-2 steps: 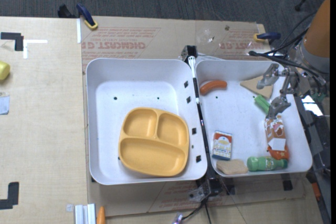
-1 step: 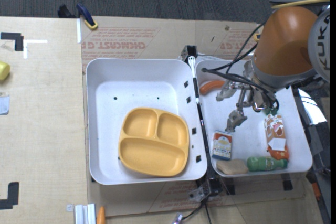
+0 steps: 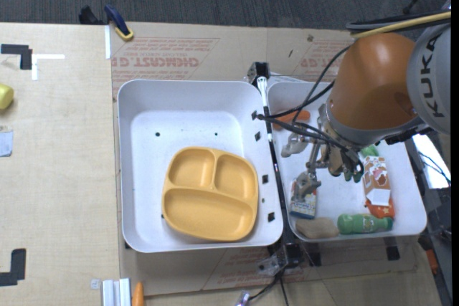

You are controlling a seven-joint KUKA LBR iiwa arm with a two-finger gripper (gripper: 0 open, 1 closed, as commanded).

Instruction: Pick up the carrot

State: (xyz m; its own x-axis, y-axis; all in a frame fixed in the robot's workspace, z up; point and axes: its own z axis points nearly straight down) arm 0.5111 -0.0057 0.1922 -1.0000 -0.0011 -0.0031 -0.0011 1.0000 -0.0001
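Note:
An orange sliver of the carrot [image 3: 290,116] shows at the far left of the right bin [image 3: 419,220], mostly hidden under the arm's orange wrist band. The gripper [image 3: 308,179] hangs low over the middle-left of that bin, nearer the camera than the carrot and just above a blue and white packet [image 3: 303,205]. Cables and the wrist hide much of it. I see nothing clearly held.
The right bin also holds a green bottle [image 3: 364,223], a tan lump [image 3: 318,228], an orange and white snack packet [image 3: 378,186] and a green item [image 3: 370,150]. A yellow divided plate [image 3: 211,193] lies in the left bin [image 3: 136,154].

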